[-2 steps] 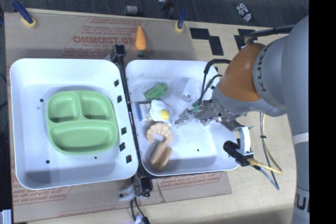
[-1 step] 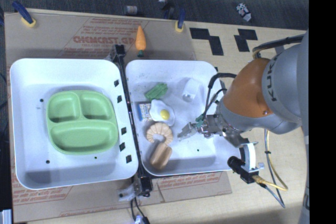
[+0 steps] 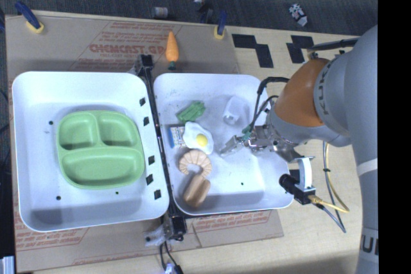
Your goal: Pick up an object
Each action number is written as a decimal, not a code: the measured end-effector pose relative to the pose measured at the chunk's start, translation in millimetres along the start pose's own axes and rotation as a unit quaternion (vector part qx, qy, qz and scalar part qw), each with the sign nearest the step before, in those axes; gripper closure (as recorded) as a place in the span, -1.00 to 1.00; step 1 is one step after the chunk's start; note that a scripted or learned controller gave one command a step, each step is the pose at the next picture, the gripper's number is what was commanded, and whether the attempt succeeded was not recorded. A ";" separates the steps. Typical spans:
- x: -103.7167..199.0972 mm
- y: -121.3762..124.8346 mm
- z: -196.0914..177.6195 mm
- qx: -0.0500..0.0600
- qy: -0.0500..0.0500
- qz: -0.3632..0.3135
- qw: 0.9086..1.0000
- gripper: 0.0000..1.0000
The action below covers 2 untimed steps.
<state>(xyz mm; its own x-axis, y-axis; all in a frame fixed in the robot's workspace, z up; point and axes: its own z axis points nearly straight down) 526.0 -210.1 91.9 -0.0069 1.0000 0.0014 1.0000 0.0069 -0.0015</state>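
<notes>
The grey arm with its orange band (image 3: 302,99) reaches in from the right over the right-hand shallow white bin (image 3: 250,192). Its pincer (image 3: 232,145) hangs low inside that bin, over bare floor, and whether it is apart or together cannot be told from this slant; nothing shows in its grip. Just left of it lies a toy fried egg with a yellow yolk (image 3: 198,137), with a green leafy toy (image 3: 191,111) above it, a tan ridged toy shrimp (image 3: 194,164) below and a brown toy hot dog (image 3: 196,190) lower still. A clear plastic cup (image 3: 232,113) lies near the pincer. The left-hand white bin (image 3: 32,202) holds a green divided plastic tray (image 3: 99,149). Both bins rest on the table (image 3: 96,42).
</notes>
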 end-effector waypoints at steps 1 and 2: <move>-0.6 0.1 -10.5 0.001 -0.001 -0.002 1.000 1.00; -1.4 -32.1 -225.1 -0.004 -0.003 0.000 1.000 1.00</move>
<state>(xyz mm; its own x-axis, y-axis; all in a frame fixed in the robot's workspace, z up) 494.3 -212.0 317.0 -0.0065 1.0000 -0.0049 1.0000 0.0066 0.0067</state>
